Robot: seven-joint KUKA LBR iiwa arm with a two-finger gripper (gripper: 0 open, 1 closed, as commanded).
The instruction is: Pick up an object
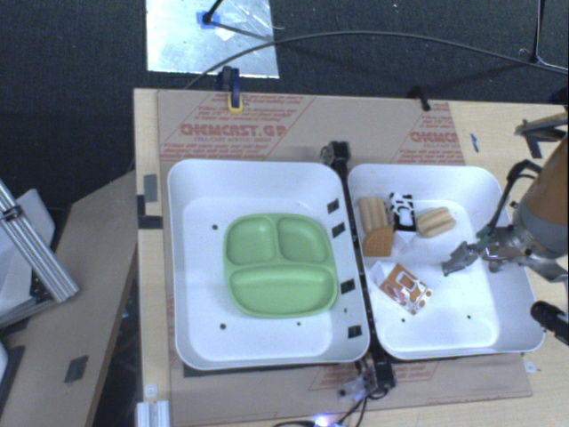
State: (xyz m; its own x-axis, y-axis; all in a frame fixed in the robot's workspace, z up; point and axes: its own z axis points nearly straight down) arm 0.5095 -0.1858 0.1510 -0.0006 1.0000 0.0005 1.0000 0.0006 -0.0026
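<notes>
Probably easiest: tan rounded wooden block [435,222] in right white bin [471,336], near its back wall; looks light, stiff, smooth—pinch across its short sides. Pincer [461,259] hovers nearby, spread state unclear.

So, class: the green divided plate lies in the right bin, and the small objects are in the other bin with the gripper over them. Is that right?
Not quite. The camera view shows the green divided plate in the left bin; the small objects lie in the right bin, where the gripper is.
</notes>
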